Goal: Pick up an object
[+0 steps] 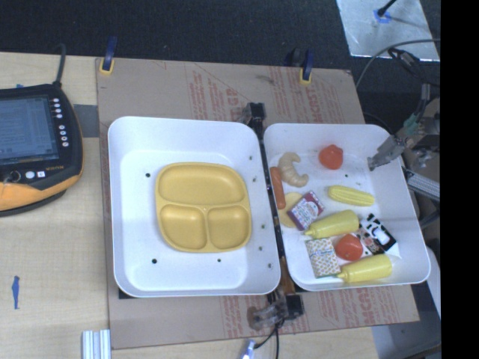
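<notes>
**Approach stage: gripper at the right bin's far rim, nothing grasped**

The grey two-finger gripper (383, 158) is seen at the far right rim of the right-hand shallow white bin (292, 137), angled down and to the left. Whether it is open or closed cannot be told at this size and blur; nothing is seen held in it.

Nearest to it lie a small round red toy tomato (331, 156) and, just below, a yellow plastic corn cob (351, 195). Farther into the bin are found a tan croissant-shaped toy (293, 169), an orange-red toy sausage (278, 188) along the left wall, a small purple-and-white packet (305, 210), a yellow squeeze bottle lying on its side (332, 224), a second red round toy (348, 247), a black-and-white cow-patterned piece (376, 235), a pale printed sachet (322, 257) and another yellow bottle (366, 269) at the near rim.

The left-hand white bin (127, 200) bears a yellow three-compartment plastic tray (202, 204).

The step in hand is judged to be the approach, before any descent. An object must next be chosen, the gripper centred above it and lowered; the tomato or corn cob, standing apart from their neighbours, would probably be grasped most cleanly.
</notes>
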You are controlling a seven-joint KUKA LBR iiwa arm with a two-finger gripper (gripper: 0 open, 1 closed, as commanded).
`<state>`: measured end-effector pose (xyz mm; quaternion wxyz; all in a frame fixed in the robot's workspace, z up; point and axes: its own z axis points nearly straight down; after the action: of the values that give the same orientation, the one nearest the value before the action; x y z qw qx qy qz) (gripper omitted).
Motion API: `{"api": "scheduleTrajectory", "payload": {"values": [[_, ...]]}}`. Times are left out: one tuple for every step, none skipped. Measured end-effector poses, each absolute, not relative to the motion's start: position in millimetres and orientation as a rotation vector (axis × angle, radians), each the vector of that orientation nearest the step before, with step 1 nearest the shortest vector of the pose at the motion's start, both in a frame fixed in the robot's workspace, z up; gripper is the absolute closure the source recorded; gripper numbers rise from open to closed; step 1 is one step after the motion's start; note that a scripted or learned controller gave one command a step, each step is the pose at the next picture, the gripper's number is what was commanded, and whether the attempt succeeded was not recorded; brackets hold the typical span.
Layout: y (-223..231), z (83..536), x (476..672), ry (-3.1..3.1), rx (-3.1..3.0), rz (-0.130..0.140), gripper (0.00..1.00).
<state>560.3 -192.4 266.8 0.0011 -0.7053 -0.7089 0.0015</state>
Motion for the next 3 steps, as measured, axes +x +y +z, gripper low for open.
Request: {"api": "scheduleTrajectory", "payload": {"values": [[-208.6, 177.4, 576.2, -2.226, -2.212, 0.007, 0.0], [-188.3, 90.7, 635.6, -2.226, -2.213, 0.007, 0.0], [-148.3, 92.4, 656.6, -2.229, -2.214, 0.003, 0.0]]}}
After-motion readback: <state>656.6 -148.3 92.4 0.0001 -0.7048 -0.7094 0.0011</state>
